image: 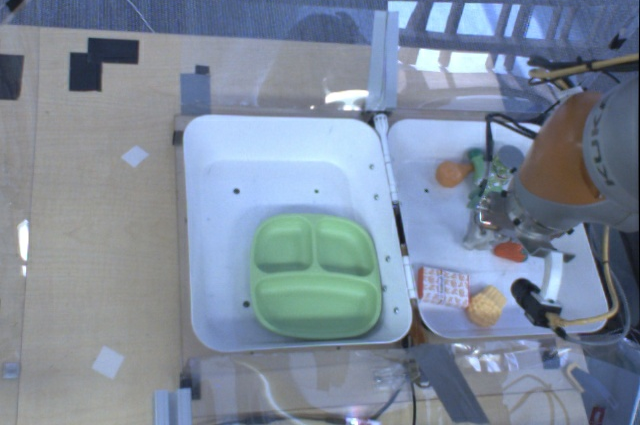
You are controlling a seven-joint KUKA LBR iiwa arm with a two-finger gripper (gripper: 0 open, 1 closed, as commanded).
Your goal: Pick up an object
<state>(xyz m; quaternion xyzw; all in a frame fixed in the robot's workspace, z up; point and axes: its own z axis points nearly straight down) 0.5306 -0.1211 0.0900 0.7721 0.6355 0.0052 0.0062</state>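
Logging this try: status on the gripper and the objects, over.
Gripper down in right bin, fingers unclear. Orange ball, red piece, patterned packet, yellow block lying loose. Green plate in left bin.

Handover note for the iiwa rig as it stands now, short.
Gripper: low over the floor of the right bin; open or shut can't be told, nothing seen held.
Right bin holds: orange round piece, small green item by the wrist, red piece just beside the gripper, patterned red-and-white packet, yellow textured item.
Left bin: green divided plate.
Done: arm reached into the right bin.
Left: no pick confirmed; grasp and lift one object.
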